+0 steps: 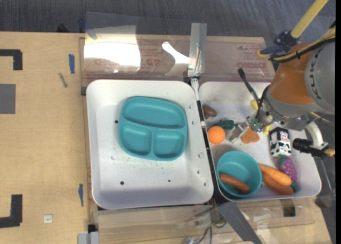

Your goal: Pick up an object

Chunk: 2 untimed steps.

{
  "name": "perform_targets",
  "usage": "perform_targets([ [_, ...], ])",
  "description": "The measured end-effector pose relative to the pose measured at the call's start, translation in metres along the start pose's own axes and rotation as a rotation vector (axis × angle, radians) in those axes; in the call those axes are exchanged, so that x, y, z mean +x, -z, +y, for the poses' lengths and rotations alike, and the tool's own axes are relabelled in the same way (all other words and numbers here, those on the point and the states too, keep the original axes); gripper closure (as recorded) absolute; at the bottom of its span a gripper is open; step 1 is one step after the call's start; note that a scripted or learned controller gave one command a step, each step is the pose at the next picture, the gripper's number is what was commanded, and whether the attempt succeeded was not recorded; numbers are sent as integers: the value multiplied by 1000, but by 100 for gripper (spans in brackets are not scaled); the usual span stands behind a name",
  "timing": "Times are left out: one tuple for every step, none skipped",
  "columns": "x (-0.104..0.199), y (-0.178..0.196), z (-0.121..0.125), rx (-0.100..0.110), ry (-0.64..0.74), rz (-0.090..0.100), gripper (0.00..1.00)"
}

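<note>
My gripper (248, 127) hangs low in the right bin (311, 187), near its middle. Directly under it lies a small orange piece (250, 137), and I cannot tell if they touch. An orange ball (216, 135) rests to the gripper's left beside a dark green item (226, 124). A brown item (209, 112) lies near the divider. To the right stands a black-and-white cow-patterned carton (279, 143).
A teal bowl (241, 164) at the front of the right bin holds a reddish sausage (234, 183). A carrot (275, 176) and purple grapes (288, 168) lie beside it. The left bin (101, 131) holds a teal divided plate (152, 127).
</note>
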<state>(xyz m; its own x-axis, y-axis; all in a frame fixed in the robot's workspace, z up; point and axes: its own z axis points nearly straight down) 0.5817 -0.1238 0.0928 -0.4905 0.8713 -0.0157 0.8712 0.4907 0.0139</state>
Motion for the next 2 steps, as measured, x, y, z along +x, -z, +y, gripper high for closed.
perform_targets([
  [-2, 14, 3, -8, 3, -8, 100],
  [111, 140, 28, -1, -80, 12, 100],
])
